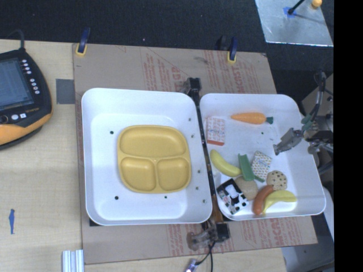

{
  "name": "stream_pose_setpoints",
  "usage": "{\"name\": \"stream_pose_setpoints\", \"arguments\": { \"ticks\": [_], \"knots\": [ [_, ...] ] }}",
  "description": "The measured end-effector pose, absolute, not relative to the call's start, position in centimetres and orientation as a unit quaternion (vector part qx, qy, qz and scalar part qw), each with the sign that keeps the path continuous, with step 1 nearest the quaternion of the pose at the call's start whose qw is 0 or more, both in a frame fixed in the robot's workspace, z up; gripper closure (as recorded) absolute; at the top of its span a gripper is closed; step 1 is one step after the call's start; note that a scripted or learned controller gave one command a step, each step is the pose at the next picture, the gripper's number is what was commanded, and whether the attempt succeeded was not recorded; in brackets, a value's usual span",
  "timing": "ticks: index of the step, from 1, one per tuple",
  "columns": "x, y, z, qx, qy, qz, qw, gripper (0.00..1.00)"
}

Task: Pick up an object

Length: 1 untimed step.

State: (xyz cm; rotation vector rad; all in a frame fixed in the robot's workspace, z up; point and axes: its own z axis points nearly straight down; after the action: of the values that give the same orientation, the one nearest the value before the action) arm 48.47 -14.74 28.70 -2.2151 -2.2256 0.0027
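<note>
A brown cardboard sheet [142,67] covers the wooden bench and carries two shallow white bins side by side. The left bin [93,152] holds a yellow three-compartment plate [153,157], lying flat near its middle. The right bin [283,103] holds a scatter of toy food: an orange carrot [248,118] lies near the far wall, a small red-and-white packet [215,130] sits just beside the wall shared with the left bin, and a yellow banana [223,163] lies below the packet. Nearer the front, a green piece [245,166] touches a patterned wedge [261,164], with a speckled cookie [277,179] just beside them; a red sausage [262,199] and a second banana [281,197] lie together at the front wall, next to a black-and-white block [232,197]. The gripper [288,141] hangs over the right side of the right bin, apart from every object, with nothing between its fingers; whether they are spread or pressed together cannot be told. A teach pendant [20,95] rests at the bench's left edge.
</note>
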Motion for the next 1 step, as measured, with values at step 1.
{"name": "stream_pose_setpoints", "arguments": {
  "ticks": [1],
  "knots": [
    [47.59,-10.41,14.93,-0.705,-0.709,0.0016,0.002,0.0]
  ]
}}
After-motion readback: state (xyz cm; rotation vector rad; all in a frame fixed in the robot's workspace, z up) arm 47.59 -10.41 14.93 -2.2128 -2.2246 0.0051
